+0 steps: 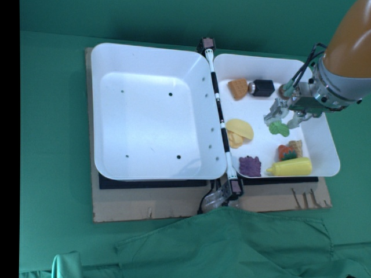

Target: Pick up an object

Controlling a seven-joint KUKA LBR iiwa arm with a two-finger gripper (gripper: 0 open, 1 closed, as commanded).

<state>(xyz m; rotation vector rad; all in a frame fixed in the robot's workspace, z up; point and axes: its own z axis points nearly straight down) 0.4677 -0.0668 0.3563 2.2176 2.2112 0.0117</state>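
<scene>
My gripper [286,120] hangs over the middle of the right bin [324,138] with its fingers spread open, nothing gripped between them. A small green broccoli-like piece [279,129] lies just below the left finger, close to its tip. Around it in the same bin lie an orange cracker-like piece [237,88], a black cylinder [262,87], a yellow taco-shaped item [239,132], a purple grape cluster [250,166], a yellow bottle [290,167] and a red-and-brown item [288,151].
The left bin [107,68] sits beside the right one, joined by a black-and-white divider [218,106]. Both rest on a cardboard sheet [145,210] on green cloth. The arm's grey and orange wrist [348,57] overhangs the right bin's far right side.
</scene>
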